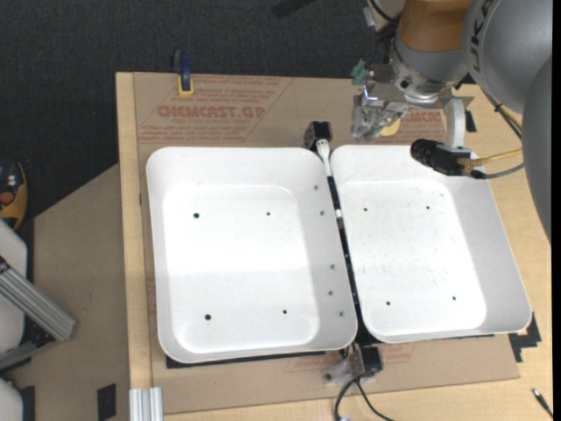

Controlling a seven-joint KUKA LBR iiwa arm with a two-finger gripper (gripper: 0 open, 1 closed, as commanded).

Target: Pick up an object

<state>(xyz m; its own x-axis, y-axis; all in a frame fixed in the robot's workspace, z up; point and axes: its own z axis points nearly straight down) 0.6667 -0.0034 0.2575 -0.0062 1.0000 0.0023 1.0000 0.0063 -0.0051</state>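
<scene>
In the camera view you look down on two white bins set side by side on a brown board surface (219, 108) with red lettering along its far part; the left bin (166, 235) and the right bin (421, 261) touch along a dark seam, and each floor carries a few small dark dots; a black clip (316, 133) sits at the far end of that seam, and another small clamp (364, 362) sits at its near end. A blue and yellow clamp (183, 71) grips the board's far edge, well apart from the bins.

The arm (517, 42) comes in from your right, its orange band (434, 20) high in the frame; the gripper (375, 123) hangs above the board just beyond the far rim of the right bin, near its far left corner; you cannot tell how wide it stands. A small pale yellow thing (390, 126) shows right at the gripper's tip; it is too small for you to say what it is or whether it is gripped.
</scene>
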